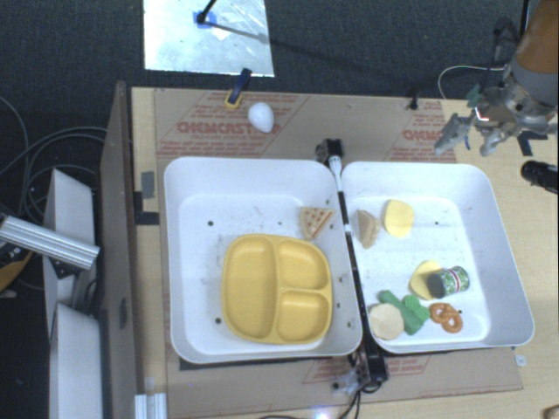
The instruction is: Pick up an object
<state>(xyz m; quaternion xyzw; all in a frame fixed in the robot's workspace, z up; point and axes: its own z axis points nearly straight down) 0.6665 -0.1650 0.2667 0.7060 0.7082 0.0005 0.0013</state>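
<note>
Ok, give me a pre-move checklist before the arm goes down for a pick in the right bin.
1. Gripper above the bench, outside the right bin, near its far corner: ok.
2. Fingers spread, nothing between them: ok.
3. Targets in the right bin: yellow round piece, small can, pretzel, green piece: ok.
4. Isolated target: the yellow round piece lies apart from the others: ok. The can rests against a yellow piece: not ok.
5. Left bin holds the yellow divided tray, away from the pick: ok.
6. Grip depth on flat pieces: cannot tell.
</note>
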